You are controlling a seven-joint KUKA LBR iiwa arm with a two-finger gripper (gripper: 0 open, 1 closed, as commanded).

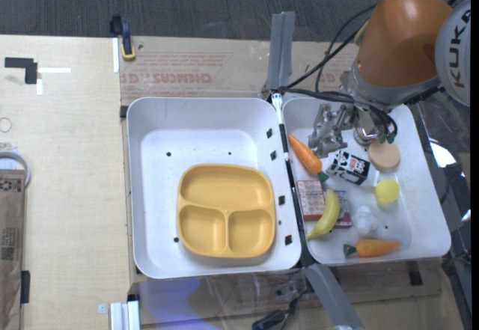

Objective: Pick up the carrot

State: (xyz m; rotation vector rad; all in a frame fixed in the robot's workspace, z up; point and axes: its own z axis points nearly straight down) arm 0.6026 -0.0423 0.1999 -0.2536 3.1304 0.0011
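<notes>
Two carrots lie in the right bin (426, 194). One carrot (304, 154) rests slantwise against the bin's left wall, its green end pointing down-right. A second carrot (372, 248) lies near the front edge. My gripper (326, 140) hangs over the upper middle of the right bin, just right of the first carrot's upper half. It is open, with a small gap and nothing between its fingers. The orange wrist band (400, 33) covers the bin's far right corner.
The right bin also holds a black-and-white milk carton (350, 166), a banana (326, 215), a red flat packet (310, 191), a yellow ball (387, 190), a tan disc (385, 156) and a clear item (364, 219). A yellow divided plate (226, 210) sits in the left bin (150, 171).
</notes>
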